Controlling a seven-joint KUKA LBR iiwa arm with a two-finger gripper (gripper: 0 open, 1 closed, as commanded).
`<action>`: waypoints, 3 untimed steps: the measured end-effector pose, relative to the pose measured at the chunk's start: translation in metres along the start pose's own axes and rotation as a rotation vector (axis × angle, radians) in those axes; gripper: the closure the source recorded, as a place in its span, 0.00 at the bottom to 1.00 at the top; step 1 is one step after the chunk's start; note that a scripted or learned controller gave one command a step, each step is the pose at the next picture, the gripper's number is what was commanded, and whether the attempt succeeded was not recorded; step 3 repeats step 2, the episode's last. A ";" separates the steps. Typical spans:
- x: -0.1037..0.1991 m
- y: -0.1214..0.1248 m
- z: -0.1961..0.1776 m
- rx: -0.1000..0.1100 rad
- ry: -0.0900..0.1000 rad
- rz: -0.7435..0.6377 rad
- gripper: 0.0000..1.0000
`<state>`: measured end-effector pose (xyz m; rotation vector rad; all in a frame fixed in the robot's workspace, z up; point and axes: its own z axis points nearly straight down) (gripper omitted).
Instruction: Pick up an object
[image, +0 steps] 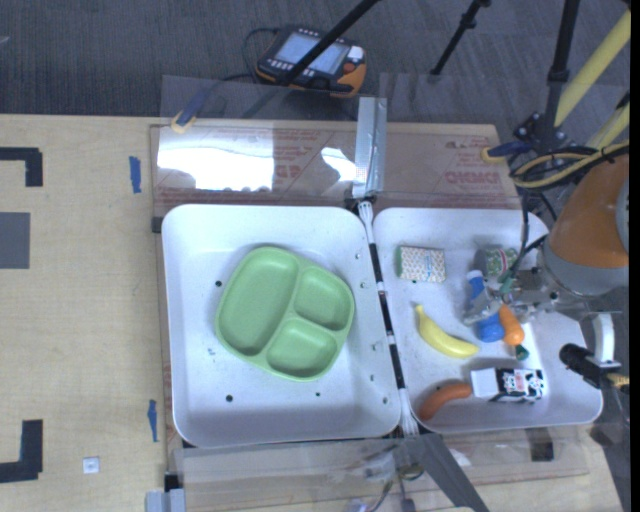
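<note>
A pale wooden bench carries two shallow white plastic bins side by side, with a clear panel behind them. The left bin (190, 400) holds a green moulded three-compartment plate (285, 312). The right bin (570, 405) holds the loose items, and the gripper (505, 292) is low over its far right part, amid a small cluster; whether it is open or closed cannot be told.

Touching or just beside the gripper lie a blue plastic piece (488, 328) and a small orange carrot-shaped toy (512, 328). The carrot is the likeliest target. It looks light, stiff and smooth, so it may slip; a hold across its thicker middle seems best. Further off lie a yellow toy banana (443, 336) and a white printed box (510, 383).
</note>
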<state>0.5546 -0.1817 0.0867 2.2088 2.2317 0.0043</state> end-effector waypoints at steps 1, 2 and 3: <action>-0.001 0.001 -0.011 -0.004 -0.001 0.002 1.00; 0.024 0.060 -0.085 0.002 -0.001 -0.044 1.00; 0.024 0.060 -0.085 0.002 -0.001 -0.044 1.00</action>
